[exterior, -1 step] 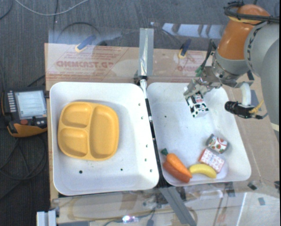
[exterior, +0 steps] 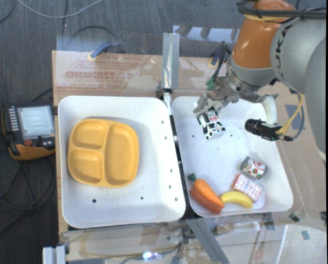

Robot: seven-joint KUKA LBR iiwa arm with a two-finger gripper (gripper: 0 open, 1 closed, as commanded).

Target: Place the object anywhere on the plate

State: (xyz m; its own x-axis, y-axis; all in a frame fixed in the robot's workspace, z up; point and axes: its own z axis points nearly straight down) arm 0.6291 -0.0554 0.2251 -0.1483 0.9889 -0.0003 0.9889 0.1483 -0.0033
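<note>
A worktop (exterior: 114,73) with a printed brown cardboard surface fills the middle of the frame, carrying two shallow white plastic bins: one at centre left (exterior: 153,202), one at centre right (exterior: 279,194), edges touching.

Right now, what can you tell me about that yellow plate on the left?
The yellow plate is a rounded-square tray that looks like matte plastic, split by raised ridges into three compartments: two smaller ones on its left, one long one on its right. It lies flat, slightly turned, on the floor of the left bin, nearer that bin's left wall. Nothing lies in it and nothing touches it but the bin.
</note>
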